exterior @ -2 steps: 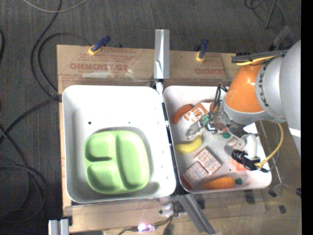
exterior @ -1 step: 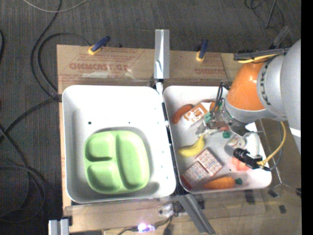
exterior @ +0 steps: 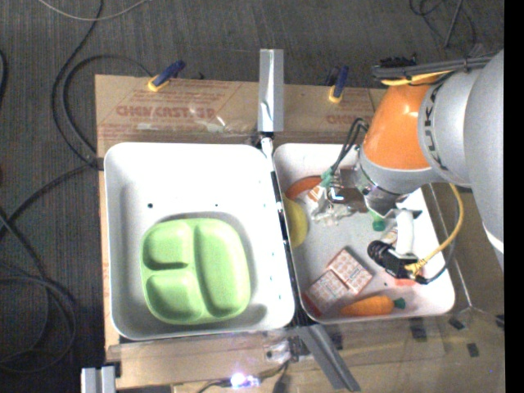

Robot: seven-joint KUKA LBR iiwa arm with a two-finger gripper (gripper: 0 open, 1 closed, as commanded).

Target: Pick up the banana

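Note:
The banana [exterior: 295, 223] is a yellow shape lying against the left wall of the right bin [exterior: 438, 297], partly hidden by the bin's rim. My gripper [exterior: 331, 210] hangs over the upper middle of that bin, just right of the banana and slightly above it in the view. Nothing can be seen held in it. The grey arm with its orange band [exterior: 397, 133] covers the bin's upper right part.
An orange-red item [exterior: 301, 187] lies near the right bin's top left corner. Two waffle-like brown blocks [exterior: 340, 275] and a carrot [exterior: 370, 305] sit toward the front. The left bin [exterior: 131, 166] holds a green divided plate [exterior: 196, 268].

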